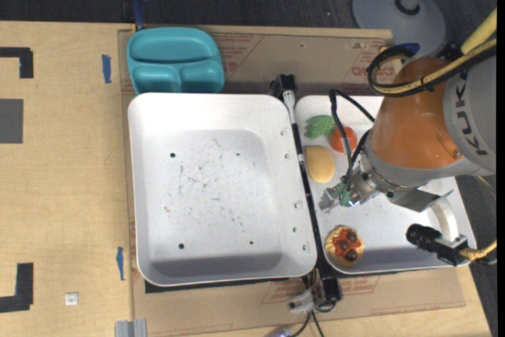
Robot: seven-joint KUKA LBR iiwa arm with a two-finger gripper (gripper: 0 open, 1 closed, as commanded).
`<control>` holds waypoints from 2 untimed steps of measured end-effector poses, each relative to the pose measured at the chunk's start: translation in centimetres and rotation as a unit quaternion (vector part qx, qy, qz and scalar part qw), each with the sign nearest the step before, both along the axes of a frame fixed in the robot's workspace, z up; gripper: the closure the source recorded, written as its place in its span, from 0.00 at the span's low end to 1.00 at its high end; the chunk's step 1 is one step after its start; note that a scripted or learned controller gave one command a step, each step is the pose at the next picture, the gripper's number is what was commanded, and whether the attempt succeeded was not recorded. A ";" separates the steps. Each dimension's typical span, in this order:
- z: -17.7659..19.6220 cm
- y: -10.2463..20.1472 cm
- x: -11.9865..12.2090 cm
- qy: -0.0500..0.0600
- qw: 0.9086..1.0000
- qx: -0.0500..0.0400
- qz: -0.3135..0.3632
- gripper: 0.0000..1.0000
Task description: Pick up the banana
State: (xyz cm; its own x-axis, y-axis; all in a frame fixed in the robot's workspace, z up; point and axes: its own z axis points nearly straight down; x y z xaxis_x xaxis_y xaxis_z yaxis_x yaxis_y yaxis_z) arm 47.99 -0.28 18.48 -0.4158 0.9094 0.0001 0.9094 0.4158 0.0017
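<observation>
My gripper (341, 194) hangs over the left half of the right bin (394, 255), pointing down and to the left. Just above it lies a yellow-tan oval item (319, 164), a little apart from the gripper. The orange-banded wrist (412, 130) covers much of the right bin's middle and far side, so whatever lies beneath it is hidden.
A green leafy toy (319, 125) and a red-orange piece (342, 139) lie at the right bin's far left. A round tart with red berries (345, 243) sits near its front left corner. The left bin (158, 249) adjoins it. A teal tray (175, 59) stands behind.
</observation>
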 end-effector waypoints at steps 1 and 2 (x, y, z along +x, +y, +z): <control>1.0 -0.1 0.1 -0.002 1.000 0.000 -0.001 1.00; 2.0 0.0 0.2 -0.004 1.000 -0.001 0.000 1.00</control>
State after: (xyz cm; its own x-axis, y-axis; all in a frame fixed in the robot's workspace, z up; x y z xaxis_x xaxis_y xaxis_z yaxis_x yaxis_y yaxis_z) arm 48.21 -0.32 20.48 -0.4154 0.9096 -0.0042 0.9096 0.4154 0.0075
